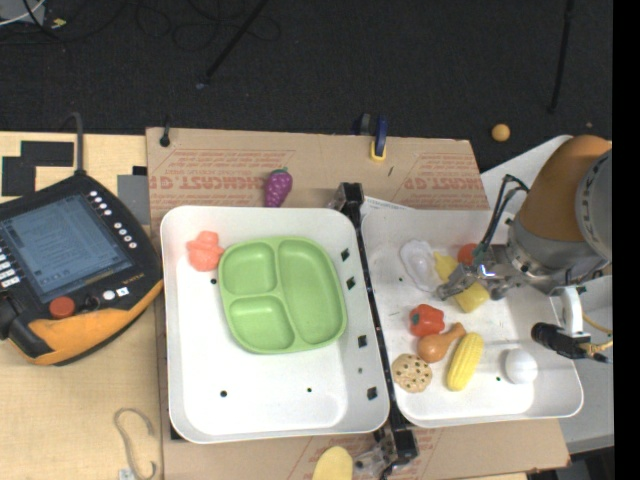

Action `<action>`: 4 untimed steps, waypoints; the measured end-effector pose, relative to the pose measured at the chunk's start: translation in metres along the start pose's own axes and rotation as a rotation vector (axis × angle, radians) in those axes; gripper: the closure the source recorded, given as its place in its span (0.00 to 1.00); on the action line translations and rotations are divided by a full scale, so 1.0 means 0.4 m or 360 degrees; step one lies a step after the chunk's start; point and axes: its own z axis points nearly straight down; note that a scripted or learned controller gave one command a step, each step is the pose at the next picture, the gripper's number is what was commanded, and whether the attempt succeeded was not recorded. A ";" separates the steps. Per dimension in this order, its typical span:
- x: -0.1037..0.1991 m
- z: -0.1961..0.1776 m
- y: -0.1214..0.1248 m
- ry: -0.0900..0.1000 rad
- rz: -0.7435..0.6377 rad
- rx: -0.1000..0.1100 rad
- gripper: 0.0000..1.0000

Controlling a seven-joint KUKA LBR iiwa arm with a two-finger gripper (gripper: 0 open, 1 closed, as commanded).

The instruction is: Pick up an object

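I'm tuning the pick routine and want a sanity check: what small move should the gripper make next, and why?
Probably lower a little and close. The gripper sits low in the right bin, right at a small yellow piece, with the red pepper just below it. Whether the piece is already between the fingers is unclear.

Bins: smooth white plastic, slight sheen. Tray: green plastic, matt-ish, smooth. Under the bins: brown cardboard, matt, w/ red print. Bench: pale wood-look, matt. Toy food: corn, pepper — glossy plastic; cookie duller, speckled. Pendant: dark plastic w/ glossy screen, orange rubbery edge. Arm: smooth, orange band semi-gloss. Backdrop: black, cloth-like, matt.
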 end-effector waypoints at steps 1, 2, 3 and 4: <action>-0.003 -0.035 0.004 -0.0002 0.0002 -0.0009 1.00; 0.002 -0.145 -0.007 -0.0004 0.0008 -0.0010 1.00; -0.011 -0.252 -0.005 -0.0004 0.0008 -0.0011 1.00; -0.016 -0.363 -0.005 -0.0005 0.0006 -0.0012 1.00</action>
